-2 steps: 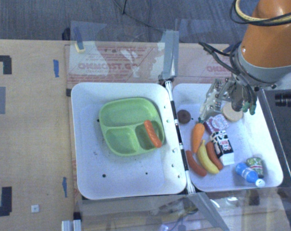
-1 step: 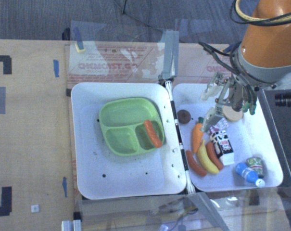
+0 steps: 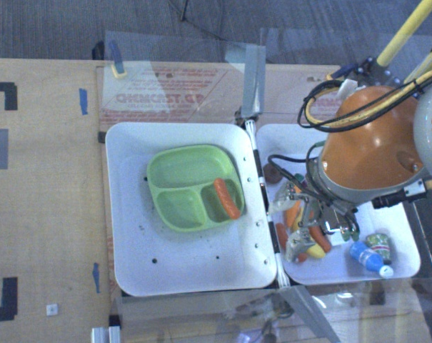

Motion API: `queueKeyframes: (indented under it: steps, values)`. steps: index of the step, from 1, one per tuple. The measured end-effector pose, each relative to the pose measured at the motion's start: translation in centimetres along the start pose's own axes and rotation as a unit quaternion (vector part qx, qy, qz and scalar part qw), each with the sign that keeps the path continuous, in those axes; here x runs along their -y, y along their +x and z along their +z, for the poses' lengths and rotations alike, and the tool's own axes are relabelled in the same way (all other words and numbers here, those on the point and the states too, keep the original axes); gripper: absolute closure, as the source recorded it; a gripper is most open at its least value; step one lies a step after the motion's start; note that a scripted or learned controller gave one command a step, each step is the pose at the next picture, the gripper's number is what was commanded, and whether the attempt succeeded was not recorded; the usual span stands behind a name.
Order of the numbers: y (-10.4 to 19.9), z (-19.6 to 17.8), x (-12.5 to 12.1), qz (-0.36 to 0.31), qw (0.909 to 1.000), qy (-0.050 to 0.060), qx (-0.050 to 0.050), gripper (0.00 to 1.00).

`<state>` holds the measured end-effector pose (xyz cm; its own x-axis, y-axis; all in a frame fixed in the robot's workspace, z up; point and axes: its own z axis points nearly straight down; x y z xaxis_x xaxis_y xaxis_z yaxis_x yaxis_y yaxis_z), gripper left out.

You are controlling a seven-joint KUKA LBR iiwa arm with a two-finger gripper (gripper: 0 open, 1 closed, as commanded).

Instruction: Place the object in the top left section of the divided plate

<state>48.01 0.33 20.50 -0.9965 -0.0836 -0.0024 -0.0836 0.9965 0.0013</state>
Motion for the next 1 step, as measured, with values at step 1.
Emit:
queueKeyframes:
  steps: [1]
  values:
    - [-8.31, -14.00, -1.79, 0.080, 0.9968, 0.000, 0.003, 0.00]
